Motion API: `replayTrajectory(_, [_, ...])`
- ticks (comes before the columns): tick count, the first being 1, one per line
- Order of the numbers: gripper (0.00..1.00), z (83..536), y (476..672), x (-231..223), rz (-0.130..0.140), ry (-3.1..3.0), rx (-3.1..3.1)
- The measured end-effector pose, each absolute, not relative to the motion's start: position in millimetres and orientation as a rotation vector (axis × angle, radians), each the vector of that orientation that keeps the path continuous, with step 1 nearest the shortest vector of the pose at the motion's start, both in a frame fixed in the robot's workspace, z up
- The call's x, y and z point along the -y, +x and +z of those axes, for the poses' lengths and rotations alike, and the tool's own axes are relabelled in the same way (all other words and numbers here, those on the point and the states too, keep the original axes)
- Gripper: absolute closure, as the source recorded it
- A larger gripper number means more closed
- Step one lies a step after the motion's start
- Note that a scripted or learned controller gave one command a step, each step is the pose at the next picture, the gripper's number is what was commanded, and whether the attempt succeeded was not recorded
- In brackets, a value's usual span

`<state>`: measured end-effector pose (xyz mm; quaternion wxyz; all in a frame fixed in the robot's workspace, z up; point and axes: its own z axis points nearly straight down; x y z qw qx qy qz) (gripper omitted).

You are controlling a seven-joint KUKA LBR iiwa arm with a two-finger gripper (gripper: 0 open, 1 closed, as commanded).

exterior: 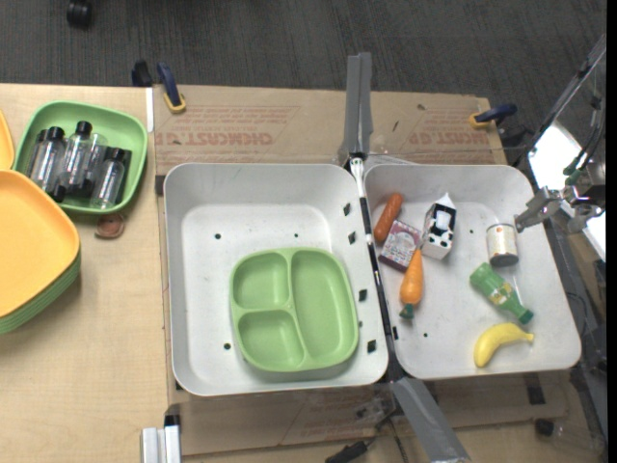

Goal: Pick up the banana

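The yellow banana [499, 343] lies in the near right corner of the right bin [453, 355]. It rests flat on the bin floor with nothing touching it. My gripper [536, 213] reaches in over the bin's right rim, higher up in the view than the banana and well apart from it. It hovers just right of a small beige can [501, 244]. Nothing shows in its grasp.
A green bottle [499, 290] lies between the can and the banana. Further left in the right bin are a cow-print carton [441, 228], a pink box [399, 245] and two carrots [413, 278]. The left bin holds a green divided tray [292, 309].
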<state>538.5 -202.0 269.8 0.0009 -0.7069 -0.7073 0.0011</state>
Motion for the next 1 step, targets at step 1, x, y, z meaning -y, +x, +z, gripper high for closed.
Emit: replayTrajectory(1, [0.0,91.0,503.0,201.4,0.001,-2.442,1.971])
